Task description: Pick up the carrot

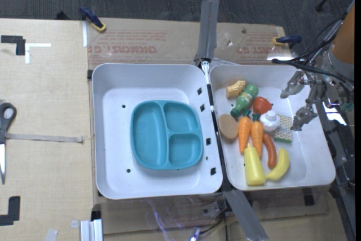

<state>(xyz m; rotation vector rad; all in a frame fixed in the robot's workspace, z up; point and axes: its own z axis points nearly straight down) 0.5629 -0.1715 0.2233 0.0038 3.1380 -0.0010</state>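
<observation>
The tool (300, 101) hangs open and empty over the right bin (316, 169). Two carrots (244, 131) lie side by side mid-bin (toys crowd them), so descend along one.

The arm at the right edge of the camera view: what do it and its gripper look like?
A patch of the orange band shows at the right edge. Below it, the gripper is bare grey metal with two thin, jointed fingers. Thin black cables loop around the wrist, which has shiny metal parts. I see no markings.
</observation>
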